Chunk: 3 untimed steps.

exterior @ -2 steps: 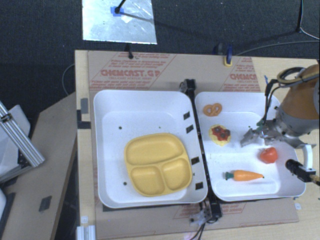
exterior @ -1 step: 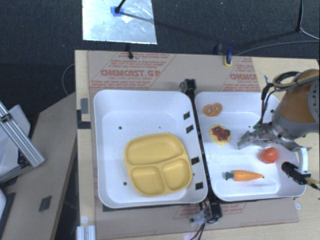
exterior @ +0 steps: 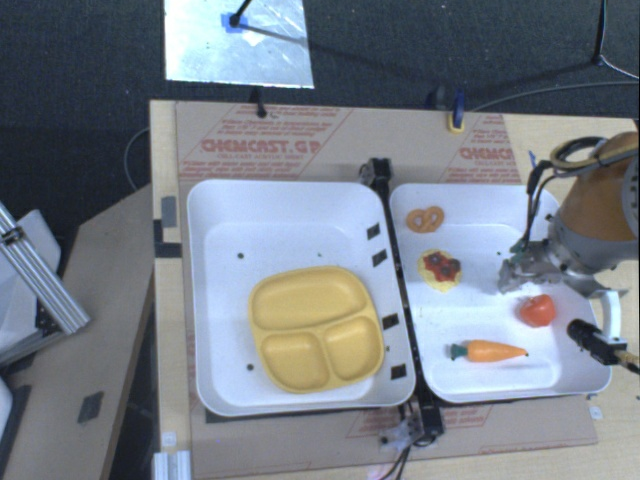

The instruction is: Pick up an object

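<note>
I have the claw point(exterior: 512, 273) low in the right bin point(exterior: 470, 383) at centre right of frame, grip state I cannot tell, so I'd centre it over the red tomato point(exterior: 537, 310) just below-right before descending, clear of the carrot point(exterior: 487, 350)

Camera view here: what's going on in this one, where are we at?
The arm's gripper is low in the right bin, just left of and above a tomato. It holds nothing that can be seen. A pretzel, a small pizza and a carrot also lie loose in that bin. The left bin holds a yellow tray. Nothing is picked up yet.
</note>
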### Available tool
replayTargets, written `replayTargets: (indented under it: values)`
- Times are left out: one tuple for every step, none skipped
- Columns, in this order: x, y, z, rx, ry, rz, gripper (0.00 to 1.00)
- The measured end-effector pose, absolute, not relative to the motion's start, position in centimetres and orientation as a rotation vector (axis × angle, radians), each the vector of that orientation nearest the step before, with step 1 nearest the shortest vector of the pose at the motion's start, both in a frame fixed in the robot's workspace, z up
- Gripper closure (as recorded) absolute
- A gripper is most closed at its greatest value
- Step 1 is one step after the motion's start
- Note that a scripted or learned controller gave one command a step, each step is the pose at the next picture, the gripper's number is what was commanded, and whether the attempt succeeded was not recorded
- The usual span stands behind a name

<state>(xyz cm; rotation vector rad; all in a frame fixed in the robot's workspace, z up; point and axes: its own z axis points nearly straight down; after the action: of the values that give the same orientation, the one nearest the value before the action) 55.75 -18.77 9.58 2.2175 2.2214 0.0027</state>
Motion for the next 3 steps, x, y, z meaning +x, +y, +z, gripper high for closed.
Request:
replayTargets:
  values:
    - [55.5,-19.1,14.0,2.218,2.218,0.003,1.00]
    - [55.2,-18.8,20.3,2.212,2.222,0.005,1.00]
    - [55.4,-18.8,25.7,2.210,2.223,0.005,1.00]
